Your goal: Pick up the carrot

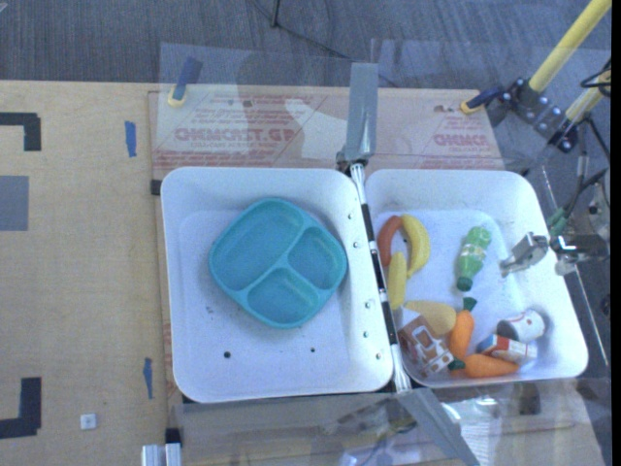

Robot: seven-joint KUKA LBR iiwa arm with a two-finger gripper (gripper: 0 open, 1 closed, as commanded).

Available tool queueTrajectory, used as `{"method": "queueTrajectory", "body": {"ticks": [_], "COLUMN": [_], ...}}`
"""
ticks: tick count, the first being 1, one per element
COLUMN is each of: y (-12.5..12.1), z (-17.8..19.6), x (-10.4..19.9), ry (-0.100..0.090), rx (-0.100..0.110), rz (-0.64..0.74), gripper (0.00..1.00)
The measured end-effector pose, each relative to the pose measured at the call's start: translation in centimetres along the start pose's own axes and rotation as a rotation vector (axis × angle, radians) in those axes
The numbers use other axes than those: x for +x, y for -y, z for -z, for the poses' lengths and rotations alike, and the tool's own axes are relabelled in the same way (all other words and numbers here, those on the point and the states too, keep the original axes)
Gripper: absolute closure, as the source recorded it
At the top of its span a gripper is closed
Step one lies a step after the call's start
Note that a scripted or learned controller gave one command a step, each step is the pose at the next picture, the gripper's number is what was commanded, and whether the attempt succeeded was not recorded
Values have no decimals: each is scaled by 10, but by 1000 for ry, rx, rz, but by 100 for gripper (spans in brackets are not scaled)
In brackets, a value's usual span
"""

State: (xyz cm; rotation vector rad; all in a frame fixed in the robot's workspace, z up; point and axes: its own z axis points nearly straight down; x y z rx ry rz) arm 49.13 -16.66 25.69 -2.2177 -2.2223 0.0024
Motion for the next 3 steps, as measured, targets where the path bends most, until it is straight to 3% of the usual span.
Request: {"method": "queueTrajectory", "body": {"ticks": [1, 2, 3], "y": [9, 9, 11], "z": [-167, -159, -80], "x": [3, 0, 23], "ry": [1, 5, 0], "rx": [-7, -10, -1], "rz": [35, 29, 99], "gripper": [0, 100, 100]}}
